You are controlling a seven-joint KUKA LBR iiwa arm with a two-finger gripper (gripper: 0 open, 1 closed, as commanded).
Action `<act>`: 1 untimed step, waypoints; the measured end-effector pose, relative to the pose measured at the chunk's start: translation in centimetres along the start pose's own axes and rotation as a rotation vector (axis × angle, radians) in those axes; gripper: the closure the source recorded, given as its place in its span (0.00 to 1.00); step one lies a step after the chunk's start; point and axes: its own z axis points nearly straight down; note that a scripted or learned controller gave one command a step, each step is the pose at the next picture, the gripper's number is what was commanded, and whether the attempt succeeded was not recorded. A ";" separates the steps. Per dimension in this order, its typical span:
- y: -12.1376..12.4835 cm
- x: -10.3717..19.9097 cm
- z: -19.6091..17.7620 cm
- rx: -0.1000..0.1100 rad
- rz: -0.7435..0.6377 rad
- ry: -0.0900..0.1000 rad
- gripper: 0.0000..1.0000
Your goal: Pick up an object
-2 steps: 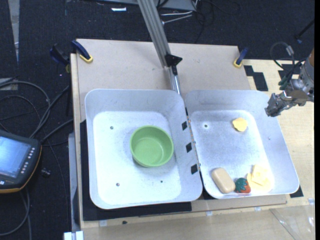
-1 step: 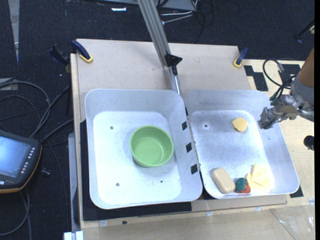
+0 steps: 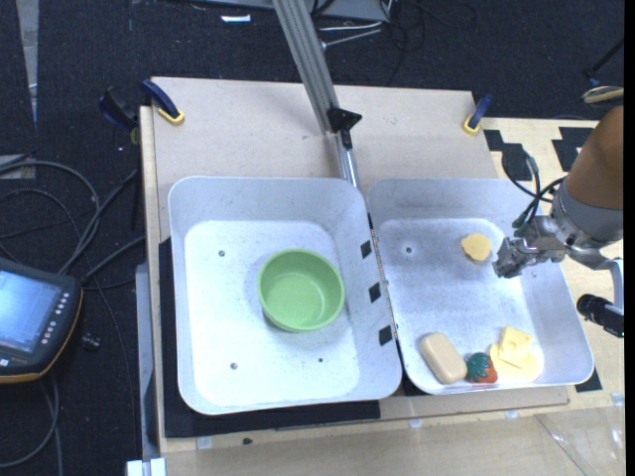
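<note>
White plastic forms the two shallow bins that lie side by side on the pale wooden surface (image 3: 258,132), the left bin (image 3: 198,286) and the right bin (image 3: 417,266) touching along their inner edges.

Seen from the single overhead camera, a round light-green plastic bowl (image 3: 302,291) stands upright near the middle of the left bin, with nothing else around it. In the right bin a small rounded yellow lump (image 3: 477,247) lies toward the far right. Along the near edge of that bin lie a tan oblong block like a bread roll (image 3: 443,356), a small red-and-green toy like a strawberry (image 3: 481,368) just beside it, and a pale yellow flat piece (image 3: 517,352) touching the toy on its right.

The grey arm with its orange band (image 3: 600,181) reaches in from the right. Its dark hand (image 3: 509,263) hangs over the right bin, just right of the yellow lump; whether it is released or clenched I cannot tell, and nothing shows gripped in it.
</note>
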 end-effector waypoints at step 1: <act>-0.1 0.1 5.3 -0.001 0.000 0.000 0.00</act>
